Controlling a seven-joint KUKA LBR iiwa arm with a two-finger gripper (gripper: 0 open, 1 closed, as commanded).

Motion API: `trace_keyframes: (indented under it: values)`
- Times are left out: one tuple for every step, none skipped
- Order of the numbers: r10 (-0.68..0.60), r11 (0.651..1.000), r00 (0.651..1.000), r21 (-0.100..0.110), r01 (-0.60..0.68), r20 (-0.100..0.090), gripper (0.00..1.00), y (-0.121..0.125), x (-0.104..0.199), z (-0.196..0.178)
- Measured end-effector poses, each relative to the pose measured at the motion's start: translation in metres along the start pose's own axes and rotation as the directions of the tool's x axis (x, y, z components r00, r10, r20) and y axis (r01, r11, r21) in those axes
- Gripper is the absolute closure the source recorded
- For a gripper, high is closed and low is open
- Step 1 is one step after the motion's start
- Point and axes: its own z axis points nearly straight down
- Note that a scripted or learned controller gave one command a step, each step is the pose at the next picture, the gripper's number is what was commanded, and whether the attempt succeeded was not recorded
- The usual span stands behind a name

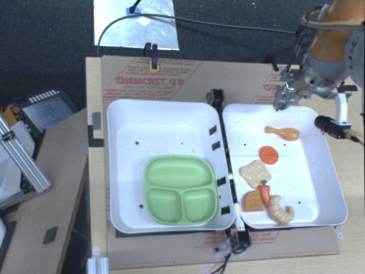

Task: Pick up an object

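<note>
At the near edge of the shallow white right-hand bin lay a pale curled toy shrimp, touching a small red-orange carrot piece and an orange wedge. Just behind sat a cream bread-shaped slice, then a round red tomato slice, then an orange plastic drumstick. A green three-compartment plastic tray filled the near part of the left bin. Farthest, the gripper hung over the right bin's back rim, gripping nothing; whether its fingers were spread could not be told.

A cardboard-covered bench bears a left white bin touching a right one.
</note>
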Motion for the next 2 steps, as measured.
trace_keyframes:
  values:
    - [0.0, 1.0, 1.0, 0.002, 0.0, 0.0, 1.0, 0.004, -0.008, -0.049]
    - [-0.003, 1.0, 1.0, 0.004, 0.003, -0.002, 1.0, -0.007, 0.04, -0.05]
